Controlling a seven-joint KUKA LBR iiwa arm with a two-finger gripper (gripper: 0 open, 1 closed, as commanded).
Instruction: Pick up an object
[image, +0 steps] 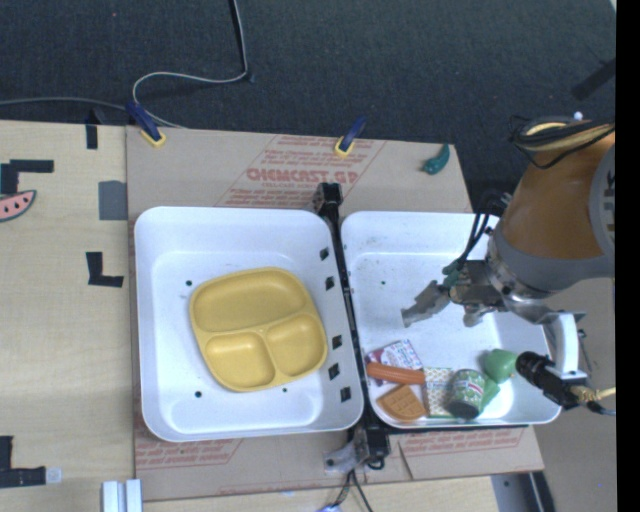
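My gripper (440, 316) hangs over the middle of the right bin (400, 240), open, with nothing between its fingers. Along that bin's front wall lie several small objects: a red and white packet (397, 354), an orange sausage-like piece (396, 375), a tan cracker (403, 402), a dark green can (466, 392) on its side and a light green lump (499, 363). The gripper sits behind and above them, closest to the packet and the green lump. The grey and orange arm (556, 215) comes in from the right.
The left bin (165, 300) holds a yellow divided plate (259, 327). A black clamp and divider (335, 290) run between the two bins. Blue and yellow clips and a cable lie on the cardboard behind the bins.
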